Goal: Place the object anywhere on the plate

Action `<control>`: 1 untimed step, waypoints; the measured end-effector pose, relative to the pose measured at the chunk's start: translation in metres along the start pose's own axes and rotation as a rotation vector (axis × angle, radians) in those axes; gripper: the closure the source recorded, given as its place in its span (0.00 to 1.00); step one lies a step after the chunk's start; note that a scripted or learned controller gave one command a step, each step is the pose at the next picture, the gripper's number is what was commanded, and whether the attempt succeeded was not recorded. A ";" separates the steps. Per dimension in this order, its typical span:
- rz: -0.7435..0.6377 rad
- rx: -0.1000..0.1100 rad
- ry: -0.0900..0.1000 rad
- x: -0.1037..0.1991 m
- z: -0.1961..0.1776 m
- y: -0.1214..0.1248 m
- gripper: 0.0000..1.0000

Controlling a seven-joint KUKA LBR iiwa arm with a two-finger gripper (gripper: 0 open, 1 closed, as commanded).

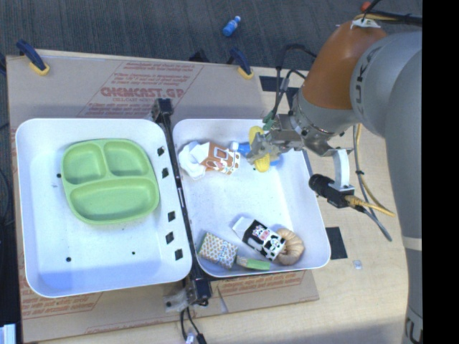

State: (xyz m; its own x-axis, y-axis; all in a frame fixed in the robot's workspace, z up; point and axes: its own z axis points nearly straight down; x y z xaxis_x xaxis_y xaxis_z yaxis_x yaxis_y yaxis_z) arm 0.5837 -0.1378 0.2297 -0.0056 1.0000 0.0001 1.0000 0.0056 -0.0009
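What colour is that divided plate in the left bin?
Light green, with three compartments. The plate shows in the camera view looking down on the bench.

Plate (109, 180) in L bin (36, 264); toys (267, 241) in R bin (301, 192).

Grey arm w/ orange band reaches in from right, end effector (264, 149) angled down-left.

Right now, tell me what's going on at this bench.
The grey arm reaches in from the right, its gripper low over the far end of the right bin, at a yellow toy. The green plate sits in the left bin with nothing on it. More small items lie at the right bin's near edge.
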 end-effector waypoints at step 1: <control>-0.001 0.004 0.001 0.015 0.131 -0.084 1.00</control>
State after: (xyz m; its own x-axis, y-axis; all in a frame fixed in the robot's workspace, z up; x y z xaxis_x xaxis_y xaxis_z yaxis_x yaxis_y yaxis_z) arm 0.4993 -0.1228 0.0987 -0.0068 1.0000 0.0012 1.0000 0.0068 -0.0054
